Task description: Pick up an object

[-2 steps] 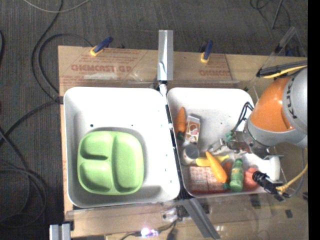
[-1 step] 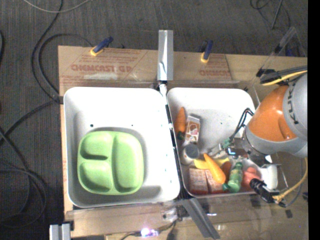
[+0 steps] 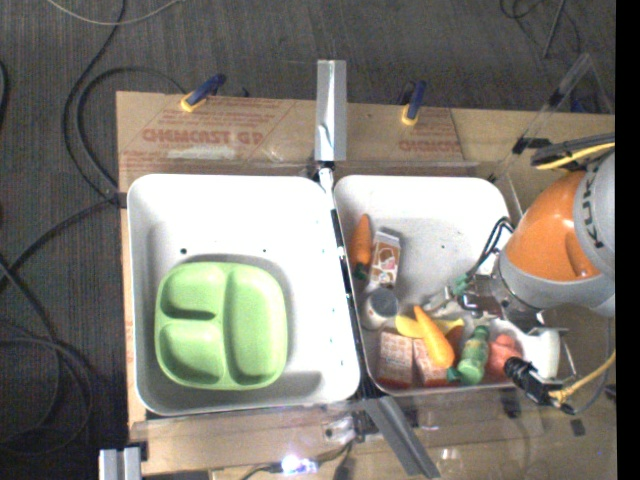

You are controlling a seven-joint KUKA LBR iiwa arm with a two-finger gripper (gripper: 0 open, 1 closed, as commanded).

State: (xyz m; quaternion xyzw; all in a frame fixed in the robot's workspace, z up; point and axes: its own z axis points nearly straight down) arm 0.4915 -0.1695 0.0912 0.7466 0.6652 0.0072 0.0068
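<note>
Dark grey carpet floor (image 3: 250, 28); pale cable (image 3: 90, 13) and black cables (image 3: 85, 118) trailing across it. Brown cardboard sheet (image 3: 230, 133) covers bench top, held by two blue-yellow clamps (image 3: 203, 92) at far edge. Metal rail (image 3: 330, 108) upright at centre

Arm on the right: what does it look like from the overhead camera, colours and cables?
The arm has a rounded orange band above grey casing with part of a dark letter on it. Dark cables loop beside it, and the gripper end is dark metal with small green bits.

One fixed camera looks steeply down on both bins (image 3: 240, 193) from above.
</note>
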